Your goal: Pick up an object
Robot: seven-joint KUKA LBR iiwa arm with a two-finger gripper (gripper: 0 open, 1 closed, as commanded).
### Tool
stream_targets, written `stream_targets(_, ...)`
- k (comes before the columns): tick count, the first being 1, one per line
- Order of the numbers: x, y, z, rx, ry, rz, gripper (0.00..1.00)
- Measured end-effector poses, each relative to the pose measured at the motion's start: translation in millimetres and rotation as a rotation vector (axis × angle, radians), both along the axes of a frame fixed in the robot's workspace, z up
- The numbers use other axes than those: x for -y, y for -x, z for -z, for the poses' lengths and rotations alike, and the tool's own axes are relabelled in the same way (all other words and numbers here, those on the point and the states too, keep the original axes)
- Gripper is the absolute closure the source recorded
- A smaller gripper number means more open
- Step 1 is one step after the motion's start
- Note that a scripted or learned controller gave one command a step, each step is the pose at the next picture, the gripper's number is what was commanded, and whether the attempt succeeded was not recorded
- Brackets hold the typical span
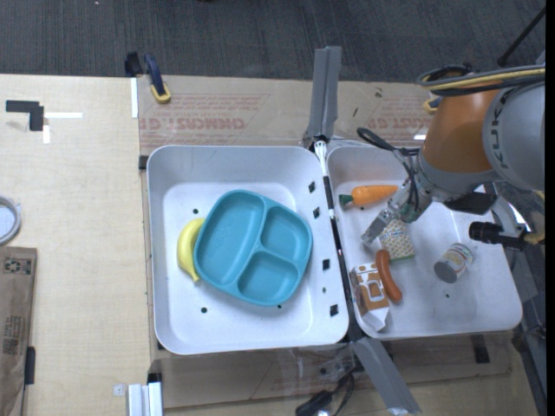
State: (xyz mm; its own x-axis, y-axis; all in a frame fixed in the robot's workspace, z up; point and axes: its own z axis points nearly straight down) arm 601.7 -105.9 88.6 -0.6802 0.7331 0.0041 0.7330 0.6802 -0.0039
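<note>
Reaching from the right, gripper (387,224) low beside carrot (375,195).

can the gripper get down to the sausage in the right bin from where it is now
Probably yes. The gripper hangs just above the sausage, whose top is uncovered; only the speckled block and a small box lie close beside it.

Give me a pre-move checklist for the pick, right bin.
1. Hand over the right bin: ok.
2. Target under the hand: cannot tell; it sits between the carrot and the speckled item.
3. Anything held in the hand: cannot tell.
4. Sausage and can away from the hand: ok.
5. Left bin's plate and banana out of the arm's way: ok.
</note>
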Motion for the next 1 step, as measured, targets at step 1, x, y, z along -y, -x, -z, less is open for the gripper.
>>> stream_targets(1,0.6,-0.7,-7.2,-0.001,0.000,0.002,1.00)
